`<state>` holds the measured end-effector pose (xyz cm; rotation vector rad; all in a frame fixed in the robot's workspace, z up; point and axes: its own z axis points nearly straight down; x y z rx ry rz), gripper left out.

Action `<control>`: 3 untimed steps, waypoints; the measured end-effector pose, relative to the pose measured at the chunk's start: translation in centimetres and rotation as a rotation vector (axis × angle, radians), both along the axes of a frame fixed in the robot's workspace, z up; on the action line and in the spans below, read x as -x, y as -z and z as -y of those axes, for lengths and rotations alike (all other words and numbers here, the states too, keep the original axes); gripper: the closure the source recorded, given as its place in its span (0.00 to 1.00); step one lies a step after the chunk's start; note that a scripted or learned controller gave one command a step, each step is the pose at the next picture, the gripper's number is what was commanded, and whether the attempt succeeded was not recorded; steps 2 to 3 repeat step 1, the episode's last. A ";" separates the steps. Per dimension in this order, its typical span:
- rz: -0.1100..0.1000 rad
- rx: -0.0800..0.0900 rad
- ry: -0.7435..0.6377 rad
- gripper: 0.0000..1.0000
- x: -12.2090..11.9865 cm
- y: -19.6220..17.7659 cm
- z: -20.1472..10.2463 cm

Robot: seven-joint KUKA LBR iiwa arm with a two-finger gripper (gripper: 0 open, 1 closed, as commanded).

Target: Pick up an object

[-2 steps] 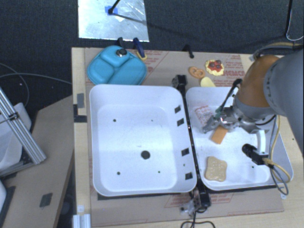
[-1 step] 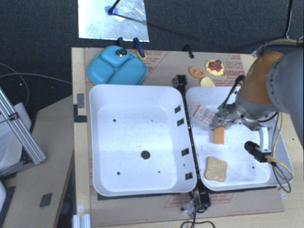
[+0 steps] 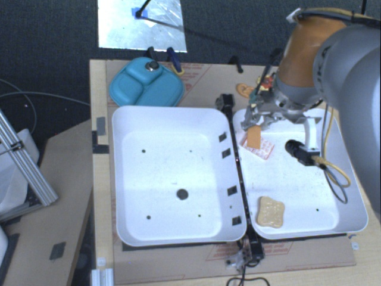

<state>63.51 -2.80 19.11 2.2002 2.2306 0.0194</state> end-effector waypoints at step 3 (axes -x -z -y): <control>-0.006 -0.001 0.004 1.00 5.8 -8.1 -4.6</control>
